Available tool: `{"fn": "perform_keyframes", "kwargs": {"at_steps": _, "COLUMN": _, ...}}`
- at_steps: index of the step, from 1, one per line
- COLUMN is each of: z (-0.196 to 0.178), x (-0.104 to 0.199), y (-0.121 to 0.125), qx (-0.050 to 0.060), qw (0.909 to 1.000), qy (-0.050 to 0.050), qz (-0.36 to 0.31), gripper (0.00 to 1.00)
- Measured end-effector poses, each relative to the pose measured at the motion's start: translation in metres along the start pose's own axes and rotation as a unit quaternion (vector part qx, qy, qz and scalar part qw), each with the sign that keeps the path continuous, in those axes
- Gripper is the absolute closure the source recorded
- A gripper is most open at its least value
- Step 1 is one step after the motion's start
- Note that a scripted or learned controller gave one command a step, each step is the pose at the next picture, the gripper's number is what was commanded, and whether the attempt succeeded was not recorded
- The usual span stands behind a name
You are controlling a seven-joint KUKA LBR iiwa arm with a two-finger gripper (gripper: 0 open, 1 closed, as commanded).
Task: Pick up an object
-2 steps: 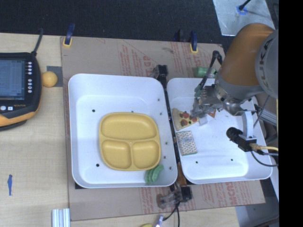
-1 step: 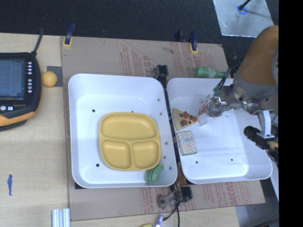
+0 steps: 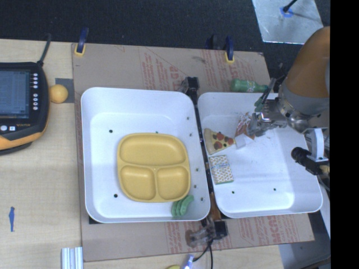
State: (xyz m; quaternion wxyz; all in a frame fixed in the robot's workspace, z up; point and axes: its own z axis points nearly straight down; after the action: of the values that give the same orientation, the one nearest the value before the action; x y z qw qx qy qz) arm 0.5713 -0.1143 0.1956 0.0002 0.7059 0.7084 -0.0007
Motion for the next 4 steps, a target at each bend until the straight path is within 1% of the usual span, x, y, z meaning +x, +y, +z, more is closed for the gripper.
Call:
{"fn": "perform_keyframes", "kwargs": {"at_steps": 1, "z": 0.004, "x": 0.037, "y": -0.023, "qx": 0.002, "qw": 1.0000, "qy": 0.000, "qz": -0.001, "gripper": 1.00}}
{"fn": "perform_keyframes", "kwargs": {"at_steps": 3, "z": -0.016, "x": 0.036, "y": -0.022, "qx": 0.003, "qw": 1.0000, "qy": 0.000, "qz": -0.003, "gripper": 1.00}}
{"fn": "perform_keyframes", "kwargs": {"at_steps": 4, "z": -0.016, "x": 0.036, "y": -0.022, "qx": 0.003, "qw": 1.0000, "qy": 0.000, "qz": -0.003, "gripper": 0.00}}
